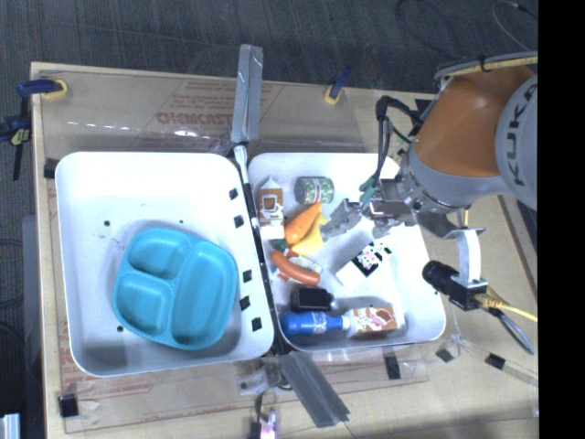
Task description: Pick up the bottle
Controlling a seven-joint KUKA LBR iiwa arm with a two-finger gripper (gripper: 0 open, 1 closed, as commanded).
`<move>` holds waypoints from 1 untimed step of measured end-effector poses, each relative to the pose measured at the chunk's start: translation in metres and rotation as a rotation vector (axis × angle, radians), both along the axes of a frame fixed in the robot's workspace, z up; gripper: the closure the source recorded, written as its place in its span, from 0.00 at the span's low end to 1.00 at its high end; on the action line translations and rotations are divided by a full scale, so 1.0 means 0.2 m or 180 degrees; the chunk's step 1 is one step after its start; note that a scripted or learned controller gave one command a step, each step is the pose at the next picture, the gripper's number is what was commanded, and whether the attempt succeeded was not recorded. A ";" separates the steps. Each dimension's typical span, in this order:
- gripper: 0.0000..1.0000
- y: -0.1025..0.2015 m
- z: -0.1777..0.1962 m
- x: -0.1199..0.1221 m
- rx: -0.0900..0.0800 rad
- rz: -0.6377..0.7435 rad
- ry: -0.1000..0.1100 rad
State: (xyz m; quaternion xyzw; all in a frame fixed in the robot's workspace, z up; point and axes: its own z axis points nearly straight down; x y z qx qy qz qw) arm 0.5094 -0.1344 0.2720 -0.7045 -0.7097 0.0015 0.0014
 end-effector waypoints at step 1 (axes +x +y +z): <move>0.00 0.15 -0.66 -0.12 -0.0011 0.0239 -0.0034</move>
